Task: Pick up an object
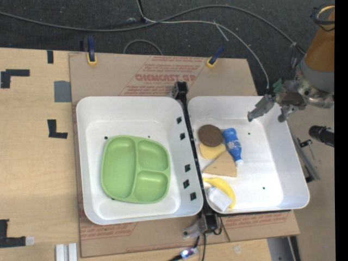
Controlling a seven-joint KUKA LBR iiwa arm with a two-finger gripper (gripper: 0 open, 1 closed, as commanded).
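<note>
We see the two-finger gripper [269, 109] at upper right of the frame, jaws spread wide and holding nothing, above the right white bin [272, 162]. The blue plastic bottle [232, 145] lies below-left of the jaws, near the bin's centre, its long axis running almost top-to-bottom.

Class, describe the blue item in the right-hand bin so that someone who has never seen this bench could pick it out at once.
Start at the right bin of the two white ones. Near its left wall lies a cluster of small things; the blue bottle lies at the cluster's right edge, beside the brown round disc. It is the only blue thing there; its neighbours are brown, tan or yellow.
</note>
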